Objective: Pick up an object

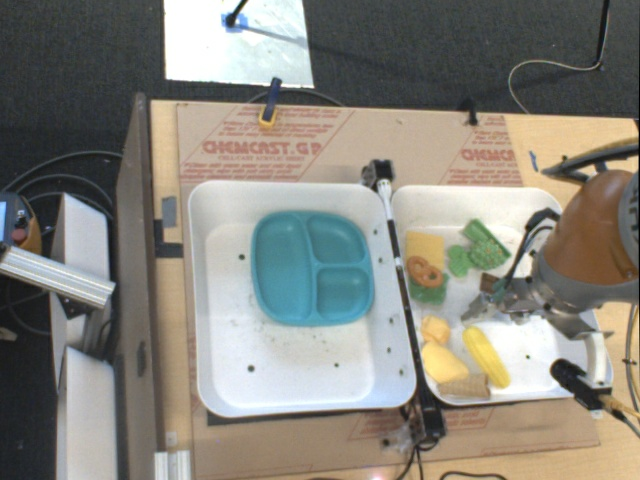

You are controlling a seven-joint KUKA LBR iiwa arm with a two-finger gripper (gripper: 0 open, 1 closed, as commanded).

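**Desk:** How far along is the pick?

**Photographer:** Judging by the scene, nothing is lifted yet. The gripper [487,303] hangs low inside the right bin [530,203], and I see no item between its fingers. Whether the claw is wide or narrow I cannot tell; it is dark and small here.

**Desk:** Where are the candidates?

**Photographer:** All in that bin. A green toy [485,245] sits at twelve o'clock from the claw, a yellow block [425,248] at ten, a corn cob [486,357] at six. The corn lies nearest.

**Desk:** And the arm?

**Photographer:** The grey arm [590,253] enters from three o'clock, its wrist bent down toward the bin floor. The left bin [225,208] carries a teal divided plate [312,268].
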